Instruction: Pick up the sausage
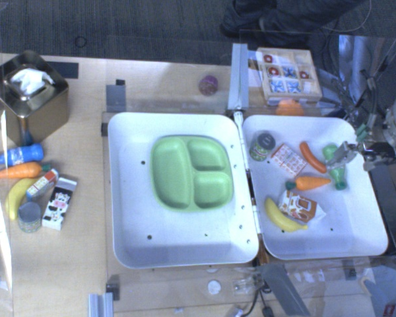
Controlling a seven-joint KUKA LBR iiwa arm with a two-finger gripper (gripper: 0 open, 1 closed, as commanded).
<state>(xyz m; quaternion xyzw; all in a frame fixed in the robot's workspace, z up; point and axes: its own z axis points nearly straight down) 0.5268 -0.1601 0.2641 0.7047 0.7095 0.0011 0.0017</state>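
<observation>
A light wooden bench (86, 197) fills most of the view, with two shallow white bins (129, 197) set side by side on it, divided by a metal rail (237, 78). Beyond the bench's far edge lies dark grey carpeted floor (119, 12). A brown open box (43, 111) stands at the bench's left. The light is even and soft

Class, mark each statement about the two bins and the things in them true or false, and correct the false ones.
1. The sausage lies in the right bin. True.
2. The green tray sits in the right bin. False: it is in the left bin.
3. The gripper holds the sausage. False: the sausage lies apart, on the bin floor.
4. A banana lies in the right bin. True.
</observation>
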